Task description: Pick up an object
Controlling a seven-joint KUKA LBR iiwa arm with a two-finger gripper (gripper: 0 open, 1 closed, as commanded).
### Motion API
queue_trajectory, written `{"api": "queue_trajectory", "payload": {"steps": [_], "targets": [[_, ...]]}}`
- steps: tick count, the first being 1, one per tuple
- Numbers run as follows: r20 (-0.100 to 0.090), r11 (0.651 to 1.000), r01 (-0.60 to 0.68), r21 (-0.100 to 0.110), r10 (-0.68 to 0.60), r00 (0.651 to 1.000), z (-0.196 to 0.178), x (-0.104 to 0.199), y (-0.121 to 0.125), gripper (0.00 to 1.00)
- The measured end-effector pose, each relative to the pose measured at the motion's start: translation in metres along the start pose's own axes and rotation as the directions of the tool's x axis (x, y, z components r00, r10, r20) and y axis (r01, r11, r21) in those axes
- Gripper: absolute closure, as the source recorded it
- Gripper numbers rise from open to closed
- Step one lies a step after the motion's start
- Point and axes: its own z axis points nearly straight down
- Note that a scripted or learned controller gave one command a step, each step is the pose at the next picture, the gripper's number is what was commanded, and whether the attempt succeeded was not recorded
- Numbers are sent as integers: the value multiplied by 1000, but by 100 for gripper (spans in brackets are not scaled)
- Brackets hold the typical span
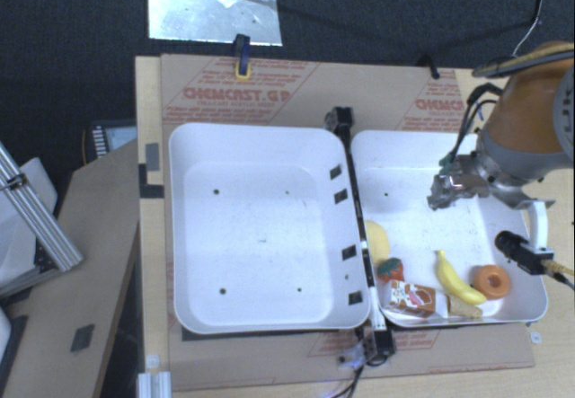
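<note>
Over the right shallow white plastic bin [395, 154], the metal two-finger end effector [446, 190] hangs above bare bin floor. It is too small and blurry to tell whether it is open or closed. Nothing is seen between its tips, so it holds nothing.

The things to pick from all lie in the near part of the right bin, well apart from the end effector. A curved yellow toy banana [454, 277] lies closest to it. Just beside the banana sits a small orange ring like a doughnut [491, 281]. A flat red and white snack packet [411, 298] lies by the front wall. A small red and green toy like a strawberry [390, 269] sits just above the packet. A pale yellow round lump [376, 240] rests against the dividing wall. The left shallow white plastic bin [252, 225] is beside all this on the brown cardboard-topped table [269, 86].

The step now is likely to choose one thing and get above it. The banana looks like the best choice, because it has some room on its left side. To do it well, the arm should move toward the front of the bin, stop right over the middle of the banana, and turn so it pinches across the thin way, not along the length. It should go down slowly and keep away from the orange ring.
</note>
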Motion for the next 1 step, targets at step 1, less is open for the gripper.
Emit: {"api": "queue_trajectory", "payload": {"steps": [1], "targets": [[0,1000,0,-2,0,1000,-11,0,1,100]]}}
